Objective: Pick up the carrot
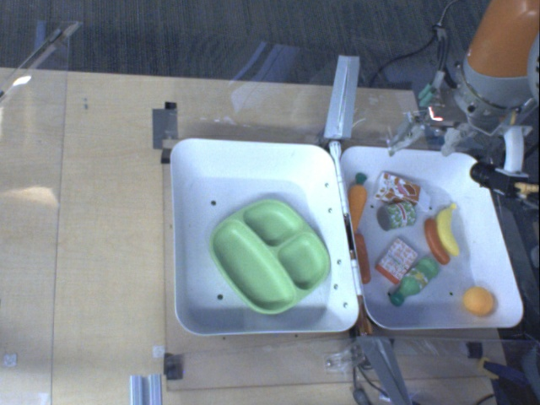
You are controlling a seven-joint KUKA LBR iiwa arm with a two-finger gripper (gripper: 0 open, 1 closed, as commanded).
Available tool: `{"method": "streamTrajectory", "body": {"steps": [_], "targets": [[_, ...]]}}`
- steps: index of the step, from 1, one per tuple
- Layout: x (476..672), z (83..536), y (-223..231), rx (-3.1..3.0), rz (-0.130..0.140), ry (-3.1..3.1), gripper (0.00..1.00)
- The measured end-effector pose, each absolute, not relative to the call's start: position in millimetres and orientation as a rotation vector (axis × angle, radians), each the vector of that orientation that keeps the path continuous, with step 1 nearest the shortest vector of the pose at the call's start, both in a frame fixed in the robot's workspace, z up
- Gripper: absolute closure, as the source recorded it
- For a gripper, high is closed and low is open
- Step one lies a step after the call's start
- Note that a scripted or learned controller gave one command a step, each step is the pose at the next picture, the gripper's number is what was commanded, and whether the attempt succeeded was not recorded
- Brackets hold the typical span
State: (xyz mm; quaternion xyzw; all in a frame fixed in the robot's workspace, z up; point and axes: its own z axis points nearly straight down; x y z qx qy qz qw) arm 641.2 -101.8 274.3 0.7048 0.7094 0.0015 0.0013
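Note:
The carrot [357,206] is orange with a green top. It lies lengthwise against the left wall of the right bin [498,251], green end toward the back. My gripper [422,140] hangs over the back rim of that bin, up and to the right of the carrot and well apart from it. Its fingers are spread open with nothing between them. The grey arm with its orange band [502,24] comes in from the top right.
The right bin also holds a red-white packet [396,188], a grey can [396,216], a sausage [431,240], a banana [447,230], a checked box [396,260], a green bottle [415,278], an orange [478,300] and a red stick [363,258] just below the carrot. A green divided plate [270,254] lies in the left bin [194,184].

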Motion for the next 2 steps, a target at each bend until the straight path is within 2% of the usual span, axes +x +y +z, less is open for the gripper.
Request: {"method": "streamTrajectory", "body": {"steps": [1,2], "targets": [[625.4,171.1,-87.4,1.938,0.005,2.469,0.00],[546.3,193.3,-143.2,1.652,0.005,2.664,0.00]]}}
